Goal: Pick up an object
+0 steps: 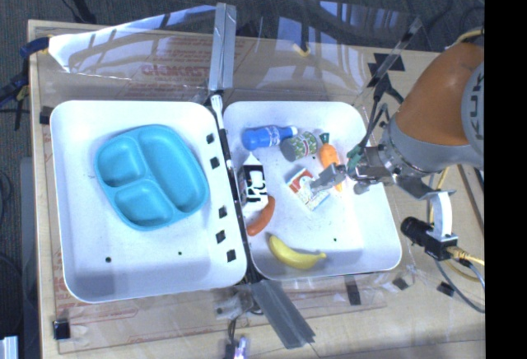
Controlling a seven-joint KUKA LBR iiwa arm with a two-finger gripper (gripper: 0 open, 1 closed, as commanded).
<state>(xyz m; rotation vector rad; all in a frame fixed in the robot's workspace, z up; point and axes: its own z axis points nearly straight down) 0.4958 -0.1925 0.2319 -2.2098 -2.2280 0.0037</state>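
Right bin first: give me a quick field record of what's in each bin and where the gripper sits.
right bin: blue bottle, carrot, small packet, black-and-white card, sausage, banana
left bin: blue divided plate
gripper: low over right bin, at the packet's right end, just below the carrot
held: nothing visibly between fingers

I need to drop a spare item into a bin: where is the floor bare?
Left white bin: bare floor rings the blue divided plastic plate, widest along the front. Right white bin: a free strip right of the yellow banana. Its middle and back are crowded with the blue bottle, orange carrot and gripper.
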